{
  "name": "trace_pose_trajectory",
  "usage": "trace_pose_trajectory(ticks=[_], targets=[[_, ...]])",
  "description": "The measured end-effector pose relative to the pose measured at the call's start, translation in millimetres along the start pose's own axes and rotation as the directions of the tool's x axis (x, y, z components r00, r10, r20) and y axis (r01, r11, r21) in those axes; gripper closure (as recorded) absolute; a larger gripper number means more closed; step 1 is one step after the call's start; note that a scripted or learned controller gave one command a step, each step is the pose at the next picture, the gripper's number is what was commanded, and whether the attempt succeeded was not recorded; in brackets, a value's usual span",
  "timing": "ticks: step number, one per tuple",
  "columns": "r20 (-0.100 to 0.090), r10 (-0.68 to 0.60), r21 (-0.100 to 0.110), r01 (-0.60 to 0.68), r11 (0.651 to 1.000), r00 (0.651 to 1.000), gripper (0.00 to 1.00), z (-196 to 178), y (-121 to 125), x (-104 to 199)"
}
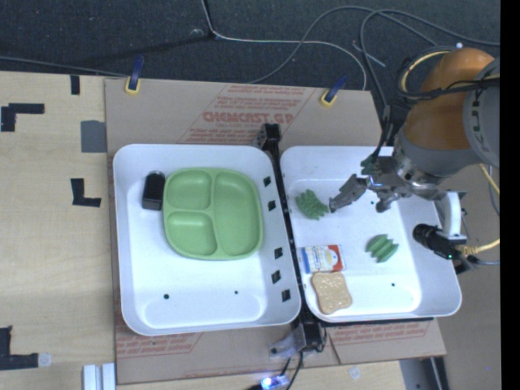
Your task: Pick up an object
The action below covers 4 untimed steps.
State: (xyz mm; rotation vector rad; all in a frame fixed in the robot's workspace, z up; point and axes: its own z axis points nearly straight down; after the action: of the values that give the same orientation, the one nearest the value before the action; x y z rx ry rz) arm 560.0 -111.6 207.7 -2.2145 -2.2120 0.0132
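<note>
My gripper (pixel 362 197) hangs over the middle of the right bin (pixel 406 303), its two fingers spread apart with nothing between them. One fingertip (pixel 341 199) points toward a green leafy piece (pixel 309 204) lying just to its left. A second green piece (pixel 382 247) lies toward the bin's right side. Near the front left corner lie a small red, white and blue packet (pixel 322 258) and a tan slice of toast (pixel 331 292) just below it.
The left bin (pixel 195 307) holds a green divided plate (pixel 214 214) with a small black block (pixel 153 190) at its left edge. A black divider with clips (pixel 279 210) runs between the bins. Cables cross the dark floor at the back.
</note>
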Motion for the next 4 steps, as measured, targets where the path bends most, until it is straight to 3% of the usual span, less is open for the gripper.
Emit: trace_pose_trajectory(ticks=[1,4], targets=[[0.002,-0.003,-0.012,0.003,1.000,1.000,0.00,-6,3,0],[0.004,-0.003,-0.013,0.003,1.000,1.000,0.00,125,-7,6]])
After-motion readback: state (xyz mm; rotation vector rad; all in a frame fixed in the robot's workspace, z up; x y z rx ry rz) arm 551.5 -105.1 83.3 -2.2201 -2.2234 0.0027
